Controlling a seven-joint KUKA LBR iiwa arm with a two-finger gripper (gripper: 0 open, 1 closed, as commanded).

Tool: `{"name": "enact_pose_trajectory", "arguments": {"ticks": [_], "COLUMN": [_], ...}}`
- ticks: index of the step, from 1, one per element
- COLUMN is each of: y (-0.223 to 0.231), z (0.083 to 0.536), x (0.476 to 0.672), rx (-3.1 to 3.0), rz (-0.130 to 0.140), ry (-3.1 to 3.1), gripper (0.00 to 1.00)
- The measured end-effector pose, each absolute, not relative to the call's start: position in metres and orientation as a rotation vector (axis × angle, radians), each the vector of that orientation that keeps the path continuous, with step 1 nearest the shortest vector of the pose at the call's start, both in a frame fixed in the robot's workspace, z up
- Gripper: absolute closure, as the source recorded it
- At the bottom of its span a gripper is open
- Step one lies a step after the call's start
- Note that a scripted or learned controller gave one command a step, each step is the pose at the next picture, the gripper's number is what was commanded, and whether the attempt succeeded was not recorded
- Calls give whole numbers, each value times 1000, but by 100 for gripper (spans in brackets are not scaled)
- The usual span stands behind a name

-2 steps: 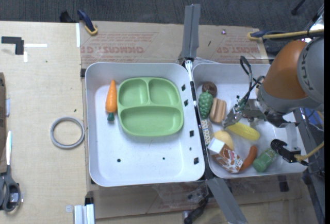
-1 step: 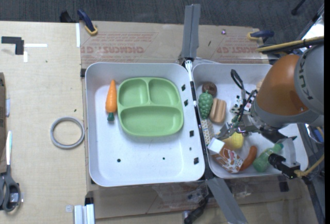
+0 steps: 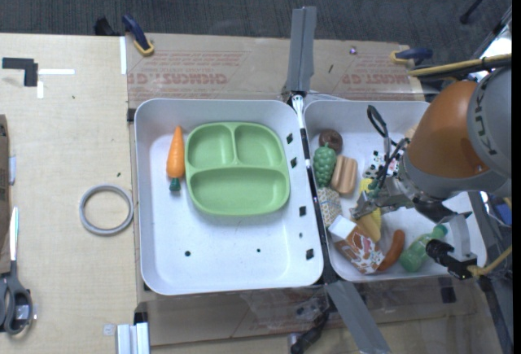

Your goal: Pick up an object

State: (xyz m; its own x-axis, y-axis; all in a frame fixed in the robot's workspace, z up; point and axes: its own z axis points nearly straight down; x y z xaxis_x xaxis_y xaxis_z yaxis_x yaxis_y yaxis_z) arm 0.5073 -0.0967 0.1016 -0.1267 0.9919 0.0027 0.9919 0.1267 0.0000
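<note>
My gripper hangs low over the middle of the right bin, under the grey arm with its orange band. Right beneath it lies a yellow toy, partly hidden by the gripper. Around it are a green bumpy toy, a tan bun, a brown donut, a red sausage, a green bottle and a patterned carton. I cannot see whether anything is held.
The left bin holds a green divided plate and an orange carrot beside it. On the bench to the left lie a grey tape ring and scissors.
</note>
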Motion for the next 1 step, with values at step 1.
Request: {"name": "enact_pose_trajectory", "arguments": {"ticks": [1], "y": [-60], "z": [191], "x": [562], "rx": [-2357], "rz": [5], "ry": [-2076], "gripper": [100]}}
